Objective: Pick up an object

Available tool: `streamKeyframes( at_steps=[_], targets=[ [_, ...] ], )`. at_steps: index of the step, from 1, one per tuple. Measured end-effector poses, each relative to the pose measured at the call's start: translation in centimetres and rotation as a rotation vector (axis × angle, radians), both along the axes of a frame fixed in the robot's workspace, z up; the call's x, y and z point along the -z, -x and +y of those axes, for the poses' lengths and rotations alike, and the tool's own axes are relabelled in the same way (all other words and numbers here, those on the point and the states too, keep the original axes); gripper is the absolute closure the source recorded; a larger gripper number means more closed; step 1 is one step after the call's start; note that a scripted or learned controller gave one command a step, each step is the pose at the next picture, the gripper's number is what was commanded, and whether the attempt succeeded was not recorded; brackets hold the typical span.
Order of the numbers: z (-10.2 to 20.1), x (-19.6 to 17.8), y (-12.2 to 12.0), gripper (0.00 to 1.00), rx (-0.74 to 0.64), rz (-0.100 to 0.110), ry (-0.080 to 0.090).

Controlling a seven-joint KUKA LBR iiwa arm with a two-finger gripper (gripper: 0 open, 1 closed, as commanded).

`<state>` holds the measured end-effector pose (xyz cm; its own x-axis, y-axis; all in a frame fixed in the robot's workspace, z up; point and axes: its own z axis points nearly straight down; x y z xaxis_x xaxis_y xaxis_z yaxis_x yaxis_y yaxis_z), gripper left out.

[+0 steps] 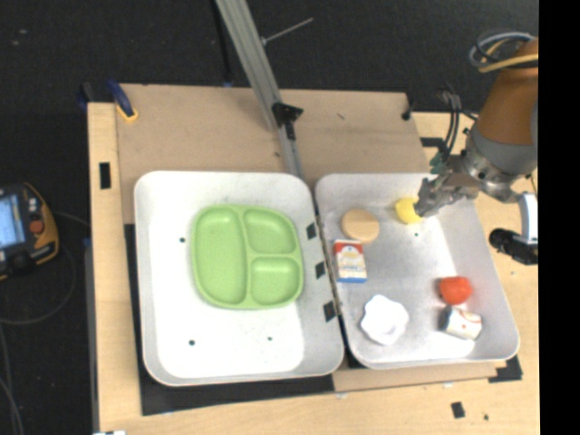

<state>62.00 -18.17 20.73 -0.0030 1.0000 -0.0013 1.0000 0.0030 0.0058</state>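
White crumpled object and red-topped toy were seen nearest; yellow piece was judged the target.
Small, light and probably smooth, it was best pinched across its middle; it lay in the right bin, touching the gripper, whose opening could not be told.

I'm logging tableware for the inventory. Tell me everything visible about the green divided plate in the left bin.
The light green divided plastic plate is a rounded rectangle with three compartments: one long section along its left side and two smaller ones stacked on the right. It looks smooth, matte and clean, with nothing lying in it. It rests flat, right side up, slightly rotated, near the middle of the left shallow white bin, touching only the bin floor.
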Motion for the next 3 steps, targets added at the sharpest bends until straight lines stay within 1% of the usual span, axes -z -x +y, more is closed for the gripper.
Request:
streamKeyframes(
  at_steps=[1,2,3],
  targets=[
    [-0.3,-6.6,-0.1,1.00,0.000,-0.003,0.002],
    [-0.4,-6.2,-0.2,1.00,0.000,0.003,0.002],
    [5.3,-6.6,-1.4,1.00,-0.004,0.002,-0.001]
  ],
)
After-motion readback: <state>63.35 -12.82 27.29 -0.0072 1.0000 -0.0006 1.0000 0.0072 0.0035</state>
